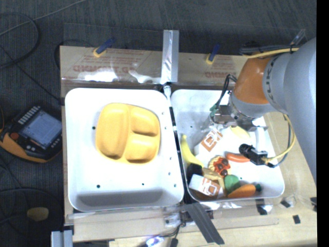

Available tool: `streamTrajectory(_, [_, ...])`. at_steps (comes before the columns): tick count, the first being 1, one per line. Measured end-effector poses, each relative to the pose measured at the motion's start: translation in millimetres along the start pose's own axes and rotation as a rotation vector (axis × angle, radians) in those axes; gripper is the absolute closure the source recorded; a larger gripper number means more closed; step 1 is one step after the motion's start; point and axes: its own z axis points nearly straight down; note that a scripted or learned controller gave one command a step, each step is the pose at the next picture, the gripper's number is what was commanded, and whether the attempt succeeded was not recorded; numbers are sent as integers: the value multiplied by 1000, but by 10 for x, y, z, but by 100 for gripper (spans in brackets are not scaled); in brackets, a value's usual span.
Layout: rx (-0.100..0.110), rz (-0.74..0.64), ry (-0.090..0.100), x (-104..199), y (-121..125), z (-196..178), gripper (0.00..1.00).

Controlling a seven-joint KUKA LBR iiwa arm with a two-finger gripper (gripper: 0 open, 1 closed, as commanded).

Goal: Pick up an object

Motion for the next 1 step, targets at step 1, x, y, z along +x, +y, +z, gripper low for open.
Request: streamTrajectory(1, [21,56,0,567,486,-806,100])
